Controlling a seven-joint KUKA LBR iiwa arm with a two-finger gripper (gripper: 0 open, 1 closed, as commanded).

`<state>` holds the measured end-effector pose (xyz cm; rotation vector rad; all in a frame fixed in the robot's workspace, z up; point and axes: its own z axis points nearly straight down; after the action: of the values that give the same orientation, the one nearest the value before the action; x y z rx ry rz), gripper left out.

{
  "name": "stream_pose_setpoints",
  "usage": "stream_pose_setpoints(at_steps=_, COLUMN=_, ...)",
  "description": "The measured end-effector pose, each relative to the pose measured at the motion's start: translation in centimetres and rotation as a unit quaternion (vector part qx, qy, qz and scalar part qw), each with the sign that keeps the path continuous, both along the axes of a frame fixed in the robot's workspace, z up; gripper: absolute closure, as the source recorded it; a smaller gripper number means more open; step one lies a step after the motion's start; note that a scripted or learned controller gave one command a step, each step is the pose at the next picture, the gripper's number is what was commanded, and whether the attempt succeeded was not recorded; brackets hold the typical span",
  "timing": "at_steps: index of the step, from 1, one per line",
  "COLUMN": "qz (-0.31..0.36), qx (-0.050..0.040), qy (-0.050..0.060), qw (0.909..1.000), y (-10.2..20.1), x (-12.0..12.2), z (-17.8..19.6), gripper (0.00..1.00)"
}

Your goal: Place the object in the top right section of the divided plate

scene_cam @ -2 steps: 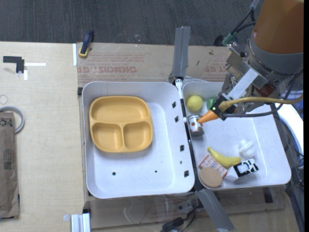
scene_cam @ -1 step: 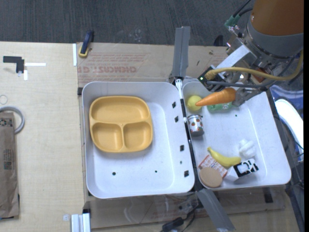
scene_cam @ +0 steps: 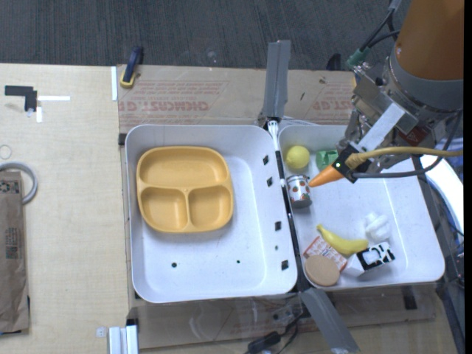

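Observation:
A yellow divided plate [scene_cam: 184, 188] lies in the left bin [scene_cam: 214, 271], with one wide section at the far side and two smaller ones at the near side. All three sections hold nothing. Over the right bin [scene_cam: 413, 198], close to the wall between the bins, my gripper [scene_cam: 345, 166] is shut on the thick end of an orange carrot [scene_cam: 324, 174]. The carrot's pointed tip aims left toward the divider. It hangs just above a small can [scene_cam: 299, 189].
The right bin also holds a yellow ball [scene_cam: 298, 156], a green item [scene_cam: 327, 158], a banana [scene_cam: 341, 240], a white lump [scene_cam: 376, 226], a tan disc [scene_cam: 322, 270] and a black-and-white block [scene_cam: 376, 257]. A grey post [scene_cam: 277, 80] rises behind the bins.

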<state>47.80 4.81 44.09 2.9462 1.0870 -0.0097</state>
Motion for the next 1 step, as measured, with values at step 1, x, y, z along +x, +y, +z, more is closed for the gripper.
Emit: stream_pose_setpoints(at_steps=1, qz=0.001, qx=-0.002, qy=0.003, qw=1.0, y=0.04, x=0.1, z=0.76, gripper=1.0)
